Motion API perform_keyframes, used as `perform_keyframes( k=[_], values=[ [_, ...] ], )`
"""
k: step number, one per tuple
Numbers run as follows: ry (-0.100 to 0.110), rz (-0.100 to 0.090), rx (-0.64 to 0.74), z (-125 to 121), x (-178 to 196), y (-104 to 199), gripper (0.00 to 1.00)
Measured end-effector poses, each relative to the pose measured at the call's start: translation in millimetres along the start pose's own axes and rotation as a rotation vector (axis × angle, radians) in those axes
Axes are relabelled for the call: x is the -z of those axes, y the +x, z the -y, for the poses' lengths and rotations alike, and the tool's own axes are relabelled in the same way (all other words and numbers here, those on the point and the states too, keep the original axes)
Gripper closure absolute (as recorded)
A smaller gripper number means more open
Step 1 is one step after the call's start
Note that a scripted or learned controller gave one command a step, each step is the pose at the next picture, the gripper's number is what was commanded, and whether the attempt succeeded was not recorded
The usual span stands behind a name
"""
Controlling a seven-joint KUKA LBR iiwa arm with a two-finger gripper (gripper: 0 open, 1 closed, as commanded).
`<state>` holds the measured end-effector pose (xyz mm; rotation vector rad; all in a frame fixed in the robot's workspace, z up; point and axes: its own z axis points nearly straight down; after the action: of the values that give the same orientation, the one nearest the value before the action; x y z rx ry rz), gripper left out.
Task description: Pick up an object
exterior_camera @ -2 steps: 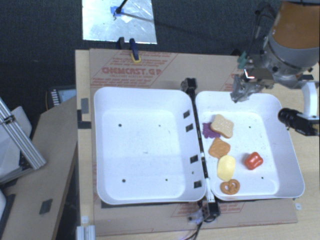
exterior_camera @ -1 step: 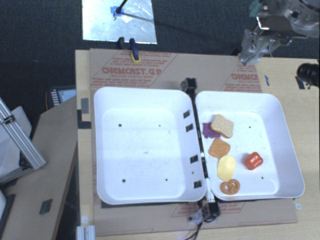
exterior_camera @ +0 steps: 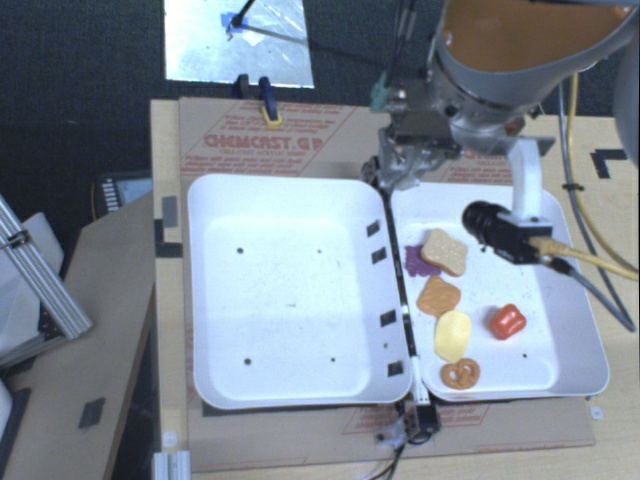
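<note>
My end effector (exterior_camera: 400, 168): above the far rim between both bins; I cannot tell its opening.
Right bin (exterior_camera: 570, 368): bread slice (exterior_camera: 446, 251), orange piece (exterior_camera: 438, 295), yellow piece (exterior_camera: 452, 334), pretzel (exterior_camera: 460, 373), red pepper (exterior_camera: 507, 321).
Left bin (exterior_camera: 285, 288): beside it, touching.

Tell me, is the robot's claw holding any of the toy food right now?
Nothing is seen in the gripper. It sits at the far edge of the right bin, apart from the bread, pepper and pretzel.

Grey arm (exterior_camera: 500, 78) with broad orange band and yellow cables (exterior_camera: 585, 208).
</note>
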<state>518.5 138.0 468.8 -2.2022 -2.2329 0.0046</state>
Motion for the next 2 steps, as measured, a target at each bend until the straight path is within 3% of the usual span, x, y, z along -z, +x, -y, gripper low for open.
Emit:
perform_keyframes(
  k=[1, 2],
  values=[
    [-0.011, 0.001, -0.018, 33.7, 24.6, -69.0, 1.0],
    [-0.012, -0.001, -0.005, 32.5, 58.5, -11.4, 1.0]
  ],
)
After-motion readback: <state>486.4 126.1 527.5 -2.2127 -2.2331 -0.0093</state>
